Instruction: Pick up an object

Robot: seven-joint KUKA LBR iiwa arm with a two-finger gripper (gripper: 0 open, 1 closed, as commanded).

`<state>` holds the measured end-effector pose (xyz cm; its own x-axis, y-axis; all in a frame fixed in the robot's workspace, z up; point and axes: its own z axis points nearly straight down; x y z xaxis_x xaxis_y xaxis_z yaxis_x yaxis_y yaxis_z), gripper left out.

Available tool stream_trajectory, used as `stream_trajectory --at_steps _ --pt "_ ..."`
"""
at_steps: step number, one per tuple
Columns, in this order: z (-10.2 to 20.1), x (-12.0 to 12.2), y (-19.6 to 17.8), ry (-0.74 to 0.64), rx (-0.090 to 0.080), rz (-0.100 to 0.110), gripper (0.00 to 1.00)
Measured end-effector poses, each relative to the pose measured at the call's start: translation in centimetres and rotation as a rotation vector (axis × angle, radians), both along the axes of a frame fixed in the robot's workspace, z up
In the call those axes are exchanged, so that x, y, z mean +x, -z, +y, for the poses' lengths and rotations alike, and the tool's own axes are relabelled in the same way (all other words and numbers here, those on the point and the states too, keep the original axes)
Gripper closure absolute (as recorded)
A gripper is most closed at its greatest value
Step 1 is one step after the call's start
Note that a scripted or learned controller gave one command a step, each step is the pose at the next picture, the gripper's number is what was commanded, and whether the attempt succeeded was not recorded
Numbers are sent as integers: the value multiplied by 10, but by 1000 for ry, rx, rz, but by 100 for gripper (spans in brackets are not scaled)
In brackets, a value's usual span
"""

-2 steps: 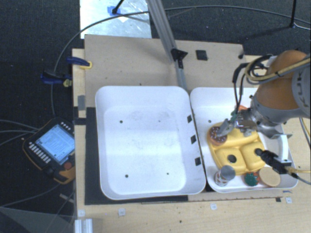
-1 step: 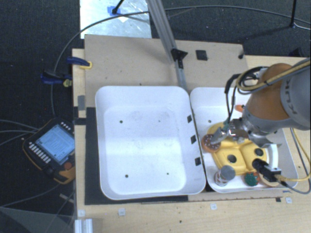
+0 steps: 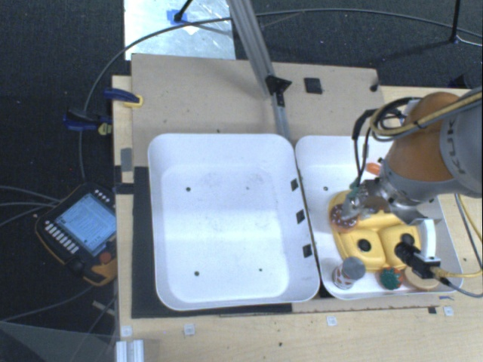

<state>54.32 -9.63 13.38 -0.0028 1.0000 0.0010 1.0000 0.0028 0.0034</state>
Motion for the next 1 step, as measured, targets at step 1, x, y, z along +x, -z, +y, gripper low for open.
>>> stream_trajectory --at_steps 1 --pt "-1 -2 -64 -1 -2 -4 100"
